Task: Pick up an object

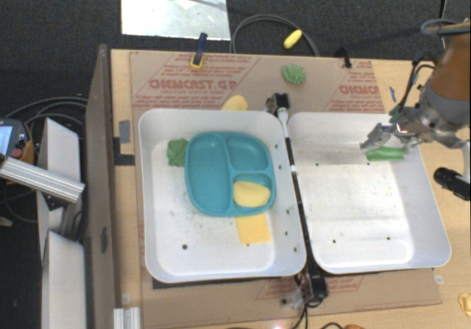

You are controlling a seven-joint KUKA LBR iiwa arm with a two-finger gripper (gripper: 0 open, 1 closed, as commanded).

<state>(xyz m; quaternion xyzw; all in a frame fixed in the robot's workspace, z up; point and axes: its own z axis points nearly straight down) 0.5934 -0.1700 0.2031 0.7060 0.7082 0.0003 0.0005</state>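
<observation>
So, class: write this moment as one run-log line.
arm: over right bin | gripper: at green object, hold unclear | left bin: teal plate, yellow piece on it | pick: unconfirmed

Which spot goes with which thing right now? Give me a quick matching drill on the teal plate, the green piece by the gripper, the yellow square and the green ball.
Things:
1. teal plate
2. green stick
3. yellow square
4. green ball

Places:
A. on the cardboard behind the bins
B. in the left bin, middle
C. in the right bin, far side, at the gripper
D. in the left bin, just in front of the plate

Pairs: 1-B, 2-C, 3-D, 4-A
</observation>
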